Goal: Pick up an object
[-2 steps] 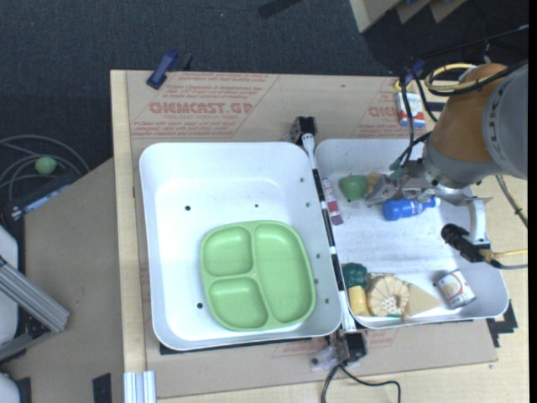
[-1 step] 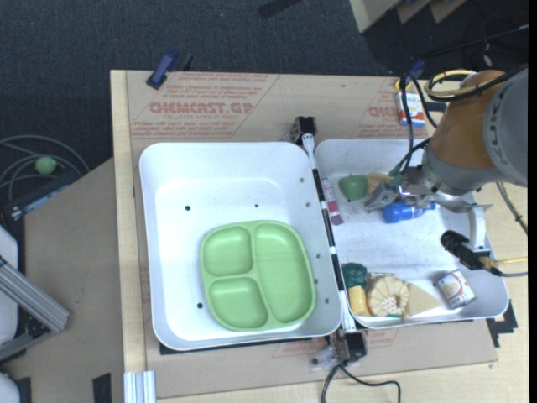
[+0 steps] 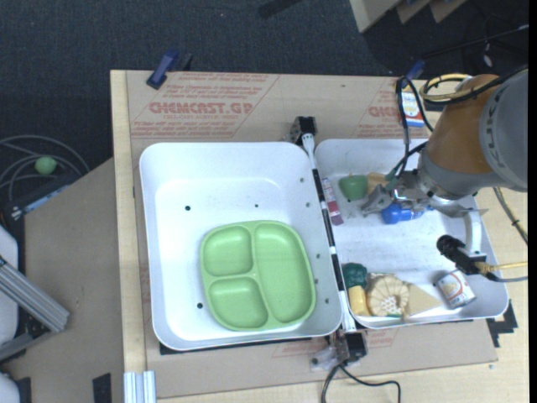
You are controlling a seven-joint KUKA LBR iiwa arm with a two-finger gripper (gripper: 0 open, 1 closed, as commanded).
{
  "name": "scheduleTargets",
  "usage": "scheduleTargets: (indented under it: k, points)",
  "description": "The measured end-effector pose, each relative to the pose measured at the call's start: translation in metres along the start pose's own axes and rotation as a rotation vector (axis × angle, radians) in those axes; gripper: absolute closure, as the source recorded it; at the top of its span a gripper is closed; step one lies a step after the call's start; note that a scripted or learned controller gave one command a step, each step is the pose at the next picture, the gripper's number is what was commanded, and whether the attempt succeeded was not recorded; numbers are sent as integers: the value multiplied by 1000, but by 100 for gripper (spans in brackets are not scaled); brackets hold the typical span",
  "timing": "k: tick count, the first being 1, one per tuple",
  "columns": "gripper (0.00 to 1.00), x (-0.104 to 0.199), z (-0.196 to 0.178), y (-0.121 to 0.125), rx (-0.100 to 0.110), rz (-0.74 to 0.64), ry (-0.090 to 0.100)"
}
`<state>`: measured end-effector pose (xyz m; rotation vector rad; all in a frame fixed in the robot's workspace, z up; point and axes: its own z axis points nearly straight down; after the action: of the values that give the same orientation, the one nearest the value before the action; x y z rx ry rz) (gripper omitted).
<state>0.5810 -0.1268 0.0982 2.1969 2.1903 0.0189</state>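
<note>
Since the pickable stuff sits in the right bin (image 3: 369, 154), the gripper (image 3: 393, 201) is down there beside a blue object (image 3: 398, 215); can't tell its grip state.

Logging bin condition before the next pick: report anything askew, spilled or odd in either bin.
Nothing looks spilled or broken. The green divided plate lies flat but turned at a slant in the left bin. In the right bin, most items crowd the near edge, and a small can lies tipped on its side.
</note>
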Motion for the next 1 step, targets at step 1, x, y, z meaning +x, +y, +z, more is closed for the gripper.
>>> scheduleTargets:
  k: [1]
  points:
    - [0,-4,0,3,3,-4,8]
